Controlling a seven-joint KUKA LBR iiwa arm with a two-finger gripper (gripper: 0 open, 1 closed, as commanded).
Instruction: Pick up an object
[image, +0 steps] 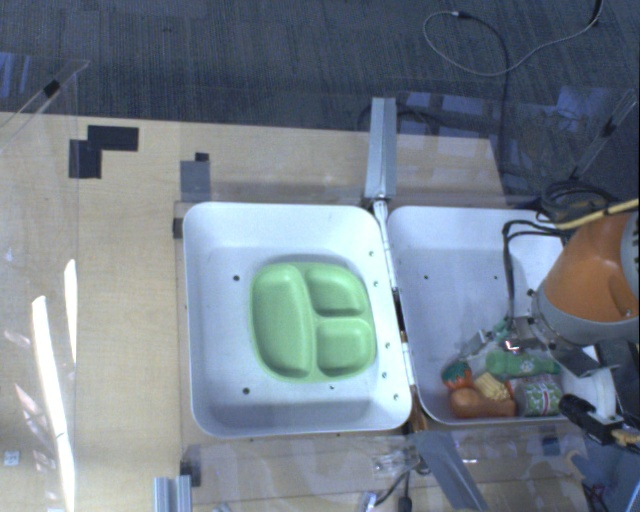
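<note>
A heap of small objects lies at the front of the right bin (450, 270): a green packet (522, 363), a green-labelled can (541, 396), a yellow piece (490, 386), a brown rounded item (467, 401) and a small red-orange item (457, 376). My gripper (511, 343) hangs low over the back of this heap, right above the green packet. The grey wrist and the orange band (596, 272) cover most of it. Whether anything is in its grasp is hidden.
The left bin (215, 250) holds a green divided plate (312, 320) in its middle. A metal divider (379, 150) runs between the bins at the back. Black cables (512, 255) hang beside the arm over the right bin's far side.
</note>
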